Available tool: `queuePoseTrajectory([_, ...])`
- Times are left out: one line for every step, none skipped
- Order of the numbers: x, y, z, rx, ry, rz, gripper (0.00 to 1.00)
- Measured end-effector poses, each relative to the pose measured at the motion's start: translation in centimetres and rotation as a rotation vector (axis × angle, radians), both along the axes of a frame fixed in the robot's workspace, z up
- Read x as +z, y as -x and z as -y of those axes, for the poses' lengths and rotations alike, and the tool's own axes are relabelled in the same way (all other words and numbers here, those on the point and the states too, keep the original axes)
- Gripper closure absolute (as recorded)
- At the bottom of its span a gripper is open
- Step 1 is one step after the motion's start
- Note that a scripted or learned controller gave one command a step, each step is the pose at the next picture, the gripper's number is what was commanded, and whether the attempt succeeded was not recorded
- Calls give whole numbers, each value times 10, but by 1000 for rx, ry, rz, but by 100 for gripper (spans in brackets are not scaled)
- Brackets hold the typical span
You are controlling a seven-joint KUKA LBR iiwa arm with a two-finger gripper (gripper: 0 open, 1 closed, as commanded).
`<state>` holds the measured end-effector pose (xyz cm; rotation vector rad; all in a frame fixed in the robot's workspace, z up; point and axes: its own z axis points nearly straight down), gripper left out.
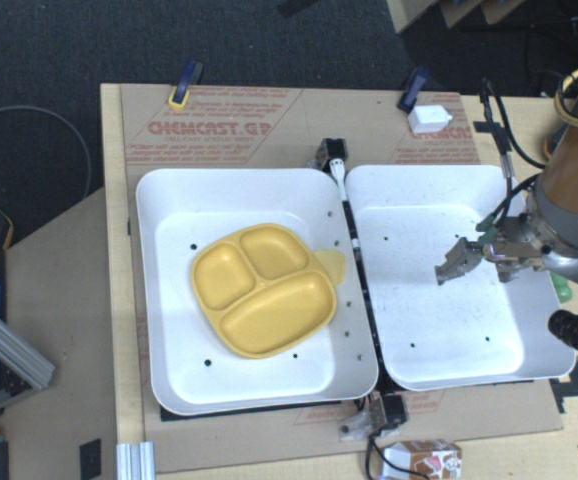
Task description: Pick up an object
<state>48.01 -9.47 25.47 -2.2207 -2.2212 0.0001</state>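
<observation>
Yellow divided plate (263, 290) in left bin (159, 208): probably light, stiff, slick plastic; rim looks easiest to pinch. Gripper (456, 265) over right bin (419, 183); jaw state unreadable.

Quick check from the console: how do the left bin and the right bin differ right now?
The left bin holds a yellow divided plate lying flat near its middle; the right bin shows bare speckled floor where it is in view. The gripper hangs over the right bin, while nothing hangs over the left bin. Both are shallow, white, round-cornered, and sit side by side.
</observation>
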Motion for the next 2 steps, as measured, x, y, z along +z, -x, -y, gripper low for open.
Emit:
queuePoseTrajectory([11,-1,0,0,1,3,100])
queuePoseTrajectory([58,0,-75,9,-2,7,100])
